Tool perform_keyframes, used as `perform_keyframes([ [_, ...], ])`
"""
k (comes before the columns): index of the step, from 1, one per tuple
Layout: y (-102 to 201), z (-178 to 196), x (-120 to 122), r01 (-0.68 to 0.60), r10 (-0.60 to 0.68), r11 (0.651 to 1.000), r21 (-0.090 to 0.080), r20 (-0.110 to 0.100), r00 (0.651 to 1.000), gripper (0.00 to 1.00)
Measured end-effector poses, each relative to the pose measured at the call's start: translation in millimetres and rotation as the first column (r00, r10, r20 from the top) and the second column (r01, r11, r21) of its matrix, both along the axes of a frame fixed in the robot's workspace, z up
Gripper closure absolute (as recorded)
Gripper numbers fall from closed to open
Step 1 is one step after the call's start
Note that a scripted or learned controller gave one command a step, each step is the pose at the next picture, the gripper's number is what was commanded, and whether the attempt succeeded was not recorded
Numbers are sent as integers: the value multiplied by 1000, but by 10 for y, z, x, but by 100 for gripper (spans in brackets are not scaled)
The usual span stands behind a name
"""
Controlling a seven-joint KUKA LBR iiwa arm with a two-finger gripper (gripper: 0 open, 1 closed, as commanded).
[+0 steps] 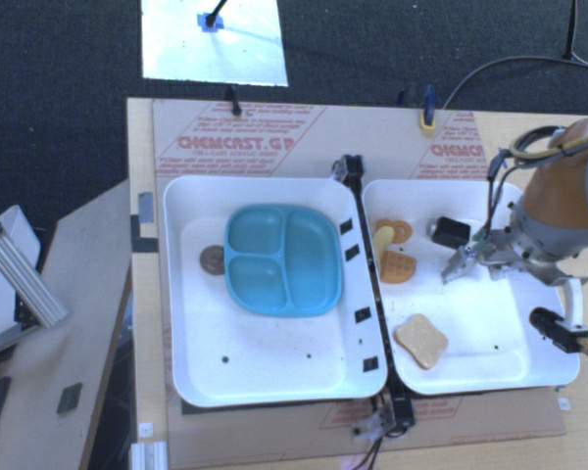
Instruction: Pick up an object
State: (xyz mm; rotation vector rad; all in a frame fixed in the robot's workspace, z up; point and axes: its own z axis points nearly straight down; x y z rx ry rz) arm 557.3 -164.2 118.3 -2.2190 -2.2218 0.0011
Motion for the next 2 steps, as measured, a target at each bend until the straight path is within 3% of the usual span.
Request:
perform_keyframes([
  [1,3,-354,4,1,-1,1000,0,1,1000,0],
  [2,-3,-225,18,0,0,1000,-2,6,1000,100],
])
